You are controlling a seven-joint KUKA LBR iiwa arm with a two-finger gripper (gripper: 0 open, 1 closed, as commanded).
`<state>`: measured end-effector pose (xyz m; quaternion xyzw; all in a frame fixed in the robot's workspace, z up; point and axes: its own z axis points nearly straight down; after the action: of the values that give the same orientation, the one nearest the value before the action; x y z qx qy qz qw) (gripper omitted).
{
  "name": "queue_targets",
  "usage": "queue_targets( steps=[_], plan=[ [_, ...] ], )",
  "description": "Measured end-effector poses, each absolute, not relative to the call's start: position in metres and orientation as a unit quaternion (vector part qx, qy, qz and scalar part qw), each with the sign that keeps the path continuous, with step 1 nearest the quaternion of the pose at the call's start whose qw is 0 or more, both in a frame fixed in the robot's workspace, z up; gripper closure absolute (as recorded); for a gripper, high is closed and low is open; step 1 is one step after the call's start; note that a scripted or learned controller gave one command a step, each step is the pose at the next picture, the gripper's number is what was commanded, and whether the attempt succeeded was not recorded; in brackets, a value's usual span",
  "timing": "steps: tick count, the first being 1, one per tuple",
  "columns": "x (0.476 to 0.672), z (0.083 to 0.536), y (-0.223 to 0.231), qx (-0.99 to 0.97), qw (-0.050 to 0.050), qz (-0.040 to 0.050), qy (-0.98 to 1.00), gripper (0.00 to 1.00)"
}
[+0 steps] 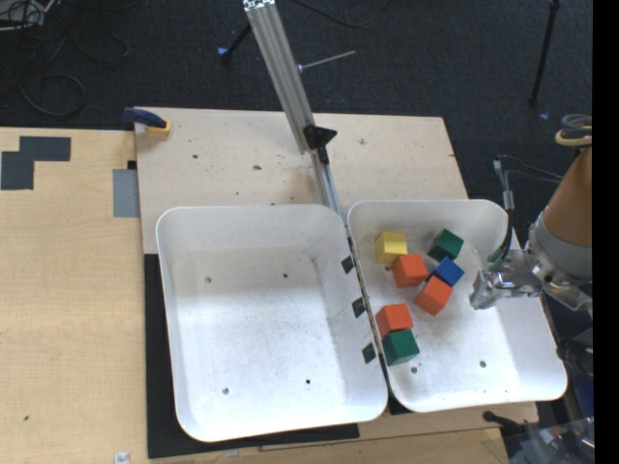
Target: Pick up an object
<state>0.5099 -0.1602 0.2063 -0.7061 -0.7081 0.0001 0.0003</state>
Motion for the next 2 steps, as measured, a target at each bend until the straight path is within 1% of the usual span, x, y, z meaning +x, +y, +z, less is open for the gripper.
queue_targets(
  steps=[1,2],
  plan=[
    [0.506,0.217,-0.106,-0.705,0.002,-0.0005,-0.709,1.00],
    [0.515,0.220,-0.044,-0.705,0.002,-0.0002,-0.709,1.00]
  ],
)
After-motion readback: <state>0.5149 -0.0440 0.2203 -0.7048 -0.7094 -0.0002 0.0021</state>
